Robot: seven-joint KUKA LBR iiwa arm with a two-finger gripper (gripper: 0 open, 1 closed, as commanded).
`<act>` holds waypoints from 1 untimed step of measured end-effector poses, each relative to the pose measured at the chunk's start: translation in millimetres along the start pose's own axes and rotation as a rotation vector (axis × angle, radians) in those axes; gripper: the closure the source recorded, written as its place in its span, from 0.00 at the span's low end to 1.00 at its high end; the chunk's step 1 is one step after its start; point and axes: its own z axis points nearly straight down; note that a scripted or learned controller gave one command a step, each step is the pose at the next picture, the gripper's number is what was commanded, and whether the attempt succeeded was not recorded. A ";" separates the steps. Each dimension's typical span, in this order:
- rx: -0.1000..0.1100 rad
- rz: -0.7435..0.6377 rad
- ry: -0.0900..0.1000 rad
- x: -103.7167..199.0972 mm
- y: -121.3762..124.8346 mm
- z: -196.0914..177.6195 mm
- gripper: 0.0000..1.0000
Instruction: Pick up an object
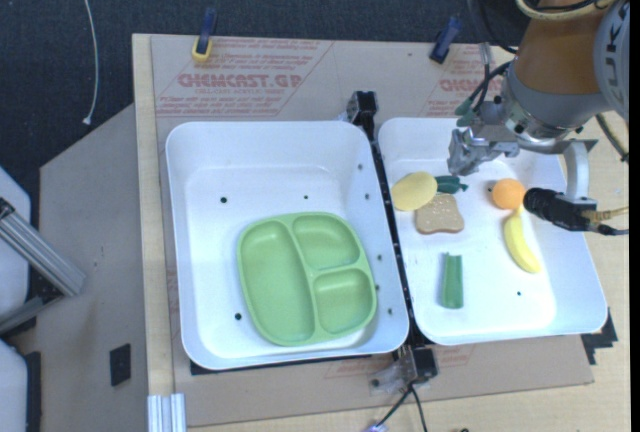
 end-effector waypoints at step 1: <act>-0.001 0.001 0.000 55.2 24.7 -4.7 1.00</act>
